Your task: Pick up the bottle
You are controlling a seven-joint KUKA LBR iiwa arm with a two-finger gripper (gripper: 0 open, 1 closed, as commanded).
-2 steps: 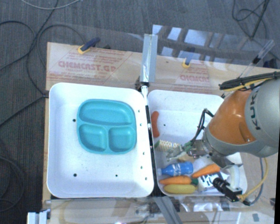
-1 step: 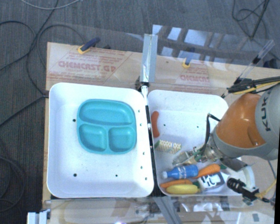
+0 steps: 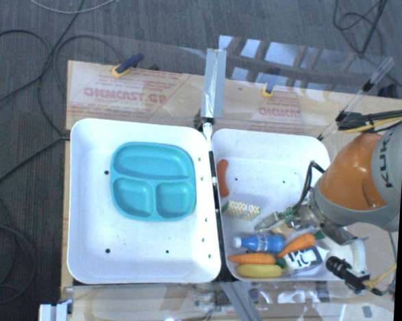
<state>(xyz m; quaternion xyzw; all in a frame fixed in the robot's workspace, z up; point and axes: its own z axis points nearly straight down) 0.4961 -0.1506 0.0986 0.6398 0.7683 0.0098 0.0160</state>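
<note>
One bottle (image 3: pixel 260 243) lengthwise (cap leftward)

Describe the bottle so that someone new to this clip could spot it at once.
Look in the right bin, at its near edge, just below the tool. The bottle lies on its side there, blue with a white cap pointing left. A carrot touches its right end and a banana lies below; it is the one blue item.

cam: single, fixed overhead | tilt: slanted down onto bench (image 3: pixel 151 91) | range: mid, both bins whole, floor beyond | arm (image 3: pixel 361 178) enters from right
</note>
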